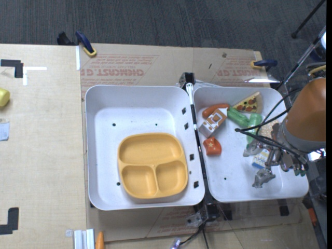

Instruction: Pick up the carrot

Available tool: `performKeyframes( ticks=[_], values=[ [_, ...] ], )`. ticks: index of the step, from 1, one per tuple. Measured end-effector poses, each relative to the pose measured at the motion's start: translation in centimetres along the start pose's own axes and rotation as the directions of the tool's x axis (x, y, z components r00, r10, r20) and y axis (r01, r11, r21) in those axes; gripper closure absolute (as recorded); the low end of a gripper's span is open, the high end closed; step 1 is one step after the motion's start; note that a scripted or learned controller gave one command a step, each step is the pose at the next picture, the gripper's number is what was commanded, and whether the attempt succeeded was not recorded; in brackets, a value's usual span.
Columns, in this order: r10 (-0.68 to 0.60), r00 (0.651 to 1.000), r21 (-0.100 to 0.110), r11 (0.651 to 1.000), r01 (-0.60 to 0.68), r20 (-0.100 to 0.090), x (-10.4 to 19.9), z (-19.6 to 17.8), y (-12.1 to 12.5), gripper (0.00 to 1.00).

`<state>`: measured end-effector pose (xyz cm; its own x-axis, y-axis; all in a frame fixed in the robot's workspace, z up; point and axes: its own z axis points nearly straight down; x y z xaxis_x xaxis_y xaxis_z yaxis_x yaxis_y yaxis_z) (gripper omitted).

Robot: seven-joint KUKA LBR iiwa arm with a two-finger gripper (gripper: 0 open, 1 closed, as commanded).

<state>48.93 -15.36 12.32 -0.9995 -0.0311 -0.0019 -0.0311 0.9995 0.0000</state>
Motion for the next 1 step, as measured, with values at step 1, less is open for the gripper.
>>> performKeyframes(
  ticks=[1],
  values=[
    [0.155,0.988,0.000,0.988,-0.155,0.004,-4.18,-6.93,8.18,0.00]
  ],
)
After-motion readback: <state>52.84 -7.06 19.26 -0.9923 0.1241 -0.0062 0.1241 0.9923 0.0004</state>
